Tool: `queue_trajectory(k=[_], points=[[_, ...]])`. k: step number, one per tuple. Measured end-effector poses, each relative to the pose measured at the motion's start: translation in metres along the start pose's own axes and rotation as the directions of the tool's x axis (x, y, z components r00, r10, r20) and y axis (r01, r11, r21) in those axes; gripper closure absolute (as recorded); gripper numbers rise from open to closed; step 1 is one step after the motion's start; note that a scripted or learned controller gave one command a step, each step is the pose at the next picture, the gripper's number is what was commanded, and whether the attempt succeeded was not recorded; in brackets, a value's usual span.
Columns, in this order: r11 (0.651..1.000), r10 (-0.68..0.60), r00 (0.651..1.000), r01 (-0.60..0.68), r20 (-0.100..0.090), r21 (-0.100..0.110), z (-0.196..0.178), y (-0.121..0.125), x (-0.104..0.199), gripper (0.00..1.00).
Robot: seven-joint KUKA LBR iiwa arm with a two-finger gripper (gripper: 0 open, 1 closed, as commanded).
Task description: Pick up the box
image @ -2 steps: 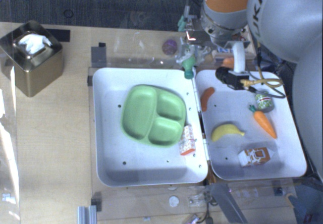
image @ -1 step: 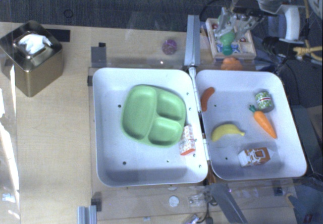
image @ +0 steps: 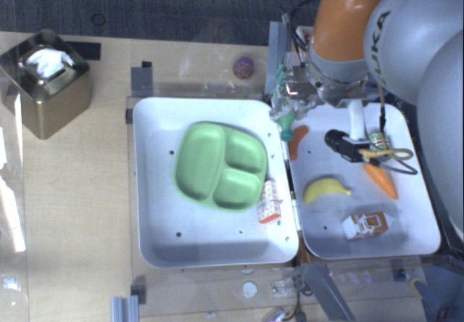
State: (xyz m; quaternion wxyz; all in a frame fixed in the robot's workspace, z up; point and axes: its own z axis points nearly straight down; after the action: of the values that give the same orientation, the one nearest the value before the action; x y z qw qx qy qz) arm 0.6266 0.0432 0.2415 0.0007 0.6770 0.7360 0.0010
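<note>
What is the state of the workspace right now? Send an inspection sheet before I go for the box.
Surface: wooden bench bearing left bin and right bin, side by side.
Job's things: white and red box against the left bin's right wall; white and brown box at the right bin's near end.
Clutter: green plate in the left bin; banana, carrot and orange item in the right bin.
Gripper: gripper at the far end of the divide between the bins, away from both boxes.
Cables: dark cable looped beside the wrist.
Surroundings: tissue box left of the bins; purple object behind the left bin.
</note>
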Motion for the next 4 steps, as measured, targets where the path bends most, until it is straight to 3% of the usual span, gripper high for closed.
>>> queue_trajectory(k=[1, 2, 3, 4], points=[[0.998, 0.062, 0.998, -0.062, 0.0, 0.0, 0.057, -0.056, 0.034, 1.0], [1.0, 0.016, 1.0, -0.016, 0.001, -0.003, 0.056, -0.112, -0.078, 1.0], [0.973, -0.232, 0.973, 0.232, 0.002, -0.005, 0.055, -0.072, -0.108, 1.0], [0.787, -0.617, 0.787, 0.617, 0.002, -0.003, 0.056, -0.118, -0.058, 1.0]])
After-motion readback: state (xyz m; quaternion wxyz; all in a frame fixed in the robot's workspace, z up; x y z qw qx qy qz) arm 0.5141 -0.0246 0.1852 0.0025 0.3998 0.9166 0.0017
